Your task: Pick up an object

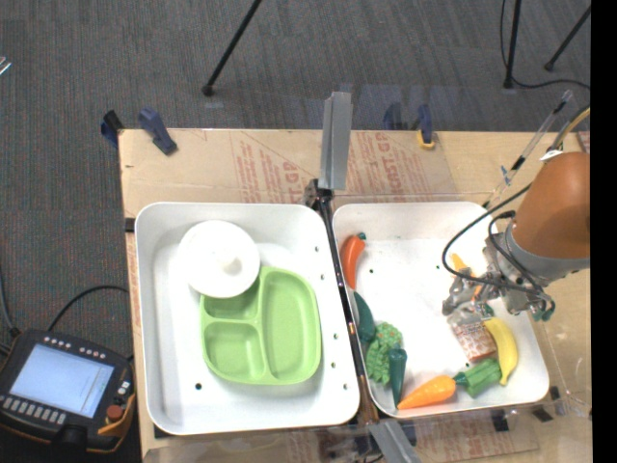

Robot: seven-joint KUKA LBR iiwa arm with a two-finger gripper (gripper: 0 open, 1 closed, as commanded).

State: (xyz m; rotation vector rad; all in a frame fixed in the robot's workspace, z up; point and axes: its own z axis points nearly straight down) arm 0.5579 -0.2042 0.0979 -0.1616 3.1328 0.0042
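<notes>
My gripper (471, 297) hangs low over the right side of the right bin (415, 230), below the arm's orange band (557, 205). Just beneath it lies a small reddish-brown packet (471, 337); I cannot tell whether the gripper touches it. A yellow banana (504, 347) lies right of the packet. A green vegetable (479, 376) and an orange carrot (430, 392) lie along the bin's front edge. Broccoli (384, 348), a dark green cucumber (363, 316) and an orange-red pepper (351, 257) line the bin's left wall.
The left bin (159, 355) holds a green divided tray (262, 339) with a white round plate (221, 258) overlapping its back corner. A grey upright post (335, 143) stands behind the seam between the bins. The middle of the right bin's floor is bare.
</notes>
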